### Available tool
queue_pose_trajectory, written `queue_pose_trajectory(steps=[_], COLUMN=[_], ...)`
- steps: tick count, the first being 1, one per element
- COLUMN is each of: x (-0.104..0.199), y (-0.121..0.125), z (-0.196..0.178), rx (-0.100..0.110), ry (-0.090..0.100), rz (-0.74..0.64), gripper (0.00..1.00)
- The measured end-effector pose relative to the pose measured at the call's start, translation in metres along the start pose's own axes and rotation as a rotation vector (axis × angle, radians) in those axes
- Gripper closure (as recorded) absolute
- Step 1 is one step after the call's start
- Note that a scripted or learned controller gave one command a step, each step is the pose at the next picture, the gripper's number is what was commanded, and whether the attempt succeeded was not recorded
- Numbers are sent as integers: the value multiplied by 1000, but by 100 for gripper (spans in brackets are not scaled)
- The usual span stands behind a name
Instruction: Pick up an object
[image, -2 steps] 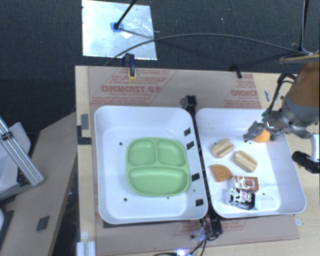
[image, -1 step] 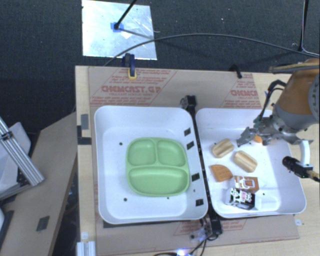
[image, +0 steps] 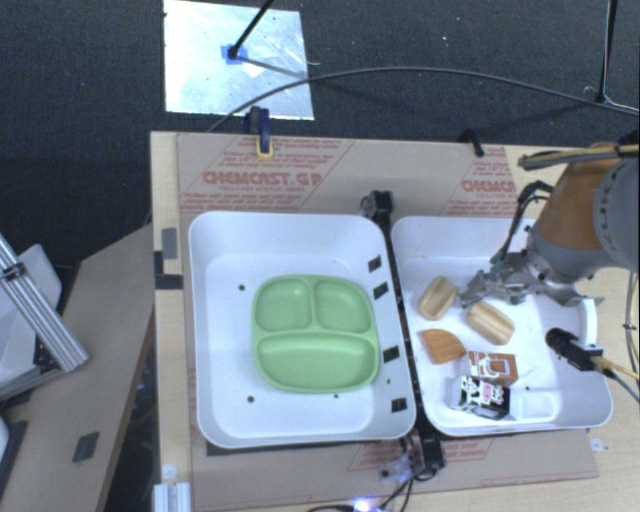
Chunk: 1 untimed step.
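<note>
Bread roll (image: 491, 321) lies in the right bin (image: 560, 410), long axis running upper-left to lower-right; gripper (image: 480, 288) just beside it, state undeterminable.

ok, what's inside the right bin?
Right bin holds two tan bread-like pieces, an orange wedge and a small printed box. The tool hangs between the pieces, hiding the floor beneath.

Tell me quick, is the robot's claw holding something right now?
End effector: cannot be told. It hangs over the right bin, between two tan bread-like pieces, with nothing visibly between its fingers.
</note>
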<state>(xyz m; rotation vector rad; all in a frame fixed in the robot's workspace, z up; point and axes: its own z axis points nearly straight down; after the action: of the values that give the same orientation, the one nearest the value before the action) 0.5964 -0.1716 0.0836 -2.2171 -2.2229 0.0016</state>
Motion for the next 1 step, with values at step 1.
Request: queue_pose_trajectory(steps=[1], x=[-1], y=[2], z=[-14], rx=[-7], ry=[-2], rz=[-1], gripper=[100])
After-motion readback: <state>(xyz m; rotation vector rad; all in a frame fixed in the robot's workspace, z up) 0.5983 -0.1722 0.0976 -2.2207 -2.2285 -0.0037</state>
